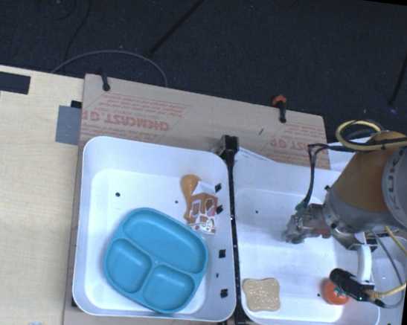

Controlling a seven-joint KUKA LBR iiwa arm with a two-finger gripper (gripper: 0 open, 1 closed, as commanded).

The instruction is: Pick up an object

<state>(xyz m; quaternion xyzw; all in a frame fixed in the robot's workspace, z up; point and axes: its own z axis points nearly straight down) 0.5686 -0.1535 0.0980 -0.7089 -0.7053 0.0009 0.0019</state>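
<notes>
While the gripper [298, 232] hangs in the right bin [312, 188], its state unclear, mirrored cardboard print [136, 121] illegible.

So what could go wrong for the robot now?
The pincer sits low over bare floor in the right bin, so it might grab nothing. The tan cracker-like piece lies flat by the bin's near wall, hard to pinch. The small orange thing is partly tucked under the arm's cables, so it could get knocked.
</notes>
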